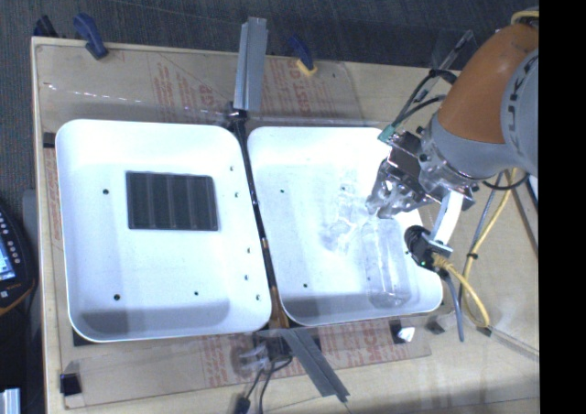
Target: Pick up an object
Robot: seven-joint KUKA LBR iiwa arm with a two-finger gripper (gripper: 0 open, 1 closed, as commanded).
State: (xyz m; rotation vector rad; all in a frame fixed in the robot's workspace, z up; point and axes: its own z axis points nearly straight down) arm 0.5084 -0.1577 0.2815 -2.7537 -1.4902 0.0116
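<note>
My gripper (390,200) hangs over the right side of the right bin (293,293), reaching in from the right. Just left of it lies a crumpled clear plastic piece (341,216), hard to make out against the white floor. A clear plastic bottle (388,267) lies lengthwise below the gripper, near the bin's front right corner. A dark grey ribbed rectangular block (172,201) lies flat in the middle of the left bin (82,302). I cannot tell whether the gripper touches any of the clear items.
A grey metal bar (249,64) stands at the back between the bins. Blue clamps (92,37) sit on the bench's far edge. Cables (472,266) hang from the arm past the right bin's right wall.
</note>
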